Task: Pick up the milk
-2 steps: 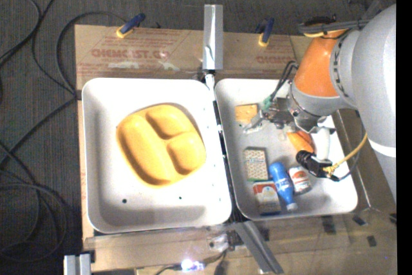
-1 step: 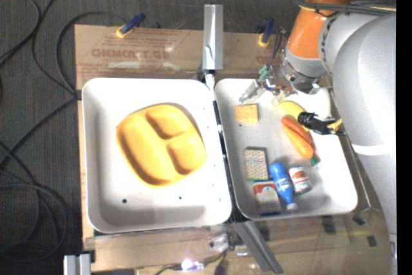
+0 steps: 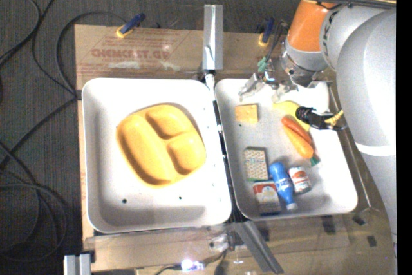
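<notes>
A brown bench board point(image 3: 138, 58) with faded red lettering carries two shallow white bins side by side, the left bin point(image 3: 96, 158) and the right bin point(image 3: 338, 193) touching along their inner rims. A blue-and-yellow clamp point(image 3: 130, 25) grips the board's far left edge, another clamp point(image 3: 266, 31) sits at the far right, and a metal bracket point(image 3: 212, 38) stands between them.

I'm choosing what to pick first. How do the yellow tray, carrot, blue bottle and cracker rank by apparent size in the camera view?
1. Yellow tray, by far the largest.
2. Carrot and blue bottle: they look alike in length, so no ranking.
3. Cracker, smallest.
</notes>
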`<state>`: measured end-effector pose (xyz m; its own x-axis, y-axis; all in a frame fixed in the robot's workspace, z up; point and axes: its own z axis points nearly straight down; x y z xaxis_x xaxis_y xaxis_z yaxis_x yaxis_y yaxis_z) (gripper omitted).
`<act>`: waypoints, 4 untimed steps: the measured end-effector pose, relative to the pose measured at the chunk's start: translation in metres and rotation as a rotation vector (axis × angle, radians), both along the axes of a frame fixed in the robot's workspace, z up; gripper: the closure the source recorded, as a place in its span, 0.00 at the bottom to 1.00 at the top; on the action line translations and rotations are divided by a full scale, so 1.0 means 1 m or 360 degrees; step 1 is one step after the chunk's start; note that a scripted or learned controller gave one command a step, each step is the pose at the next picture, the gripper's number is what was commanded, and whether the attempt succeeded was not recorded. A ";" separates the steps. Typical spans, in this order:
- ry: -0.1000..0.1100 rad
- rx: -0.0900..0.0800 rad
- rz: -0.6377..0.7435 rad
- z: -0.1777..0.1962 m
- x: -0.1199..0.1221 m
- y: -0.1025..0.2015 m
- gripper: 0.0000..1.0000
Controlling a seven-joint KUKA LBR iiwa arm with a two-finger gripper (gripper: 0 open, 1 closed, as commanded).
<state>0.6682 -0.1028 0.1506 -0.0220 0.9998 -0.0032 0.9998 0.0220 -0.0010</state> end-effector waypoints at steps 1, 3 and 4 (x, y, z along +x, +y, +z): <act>0.0006 0.0005 0.0156 -0.031 -0.094 -0.012 0.00; 0.0001 -0.0002 0.0015 0.033 -0.031 0.031 0.00; 0.0007 0.0002 0.0024 -0.039 -0.085 -0.008 0.00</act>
